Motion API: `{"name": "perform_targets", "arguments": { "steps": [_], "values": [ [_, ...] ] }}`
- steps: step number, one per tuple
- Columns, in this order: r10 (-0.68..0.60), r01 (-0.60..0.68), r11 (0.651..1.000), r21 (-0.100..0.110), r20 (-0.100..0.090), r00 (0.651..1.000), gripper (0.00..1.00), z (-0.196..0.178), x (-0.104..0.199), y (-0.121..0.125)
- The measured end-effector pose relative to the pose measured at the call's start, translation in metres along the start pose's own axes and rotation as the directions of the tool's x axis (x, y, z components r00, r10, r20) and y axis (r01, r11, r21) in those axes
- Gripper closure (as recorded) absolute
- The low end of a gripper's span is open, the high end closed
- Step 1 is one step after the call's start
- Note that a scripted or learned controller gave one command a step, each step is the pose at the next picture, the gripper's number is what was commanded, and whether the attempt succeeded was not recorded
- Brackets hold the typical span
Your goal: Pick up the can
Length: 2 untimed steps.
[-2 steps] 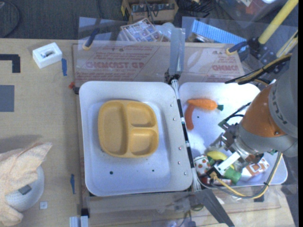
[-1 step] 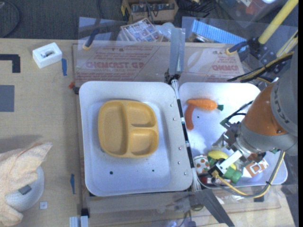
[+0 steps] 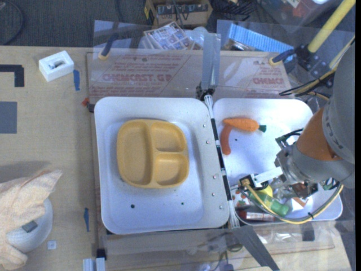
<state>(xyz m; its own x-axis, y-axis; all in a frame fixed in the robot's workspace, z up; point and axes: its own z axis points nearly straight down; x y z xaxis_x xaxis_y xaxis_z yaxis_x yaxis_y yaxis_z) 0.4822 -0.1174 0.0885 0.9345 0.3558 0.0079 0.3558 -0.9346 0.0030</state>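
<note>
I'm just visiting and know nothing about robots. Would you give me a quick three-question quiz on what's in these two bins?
1. True or false: the yellow tray lies in the left bin.
2. Which bin holds the carrot? A) left B) right
3. Fill in: the arm reaches down into the near part of the ___ bin.

Key: 1 true. 2 B, the right bin. 3 right; its gripper is low among a clutter of small items there, and I can't pick out the can.
</note>
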Motion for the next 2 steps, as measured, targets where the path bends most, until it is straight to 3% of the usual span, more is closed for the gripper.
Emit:
{"name": "perform_targets", "arguments": {
  "steps": [1,2],
  "values": [
    [0.156,-0.157,0.988,0.004,0.011,0.988,1.0,-0.005,-0.008,0.011],
    [0.154,-0.154,0.988,0.006,0.004,0.988,1.0,0.0,-0.011,0.026]
  ]
}}
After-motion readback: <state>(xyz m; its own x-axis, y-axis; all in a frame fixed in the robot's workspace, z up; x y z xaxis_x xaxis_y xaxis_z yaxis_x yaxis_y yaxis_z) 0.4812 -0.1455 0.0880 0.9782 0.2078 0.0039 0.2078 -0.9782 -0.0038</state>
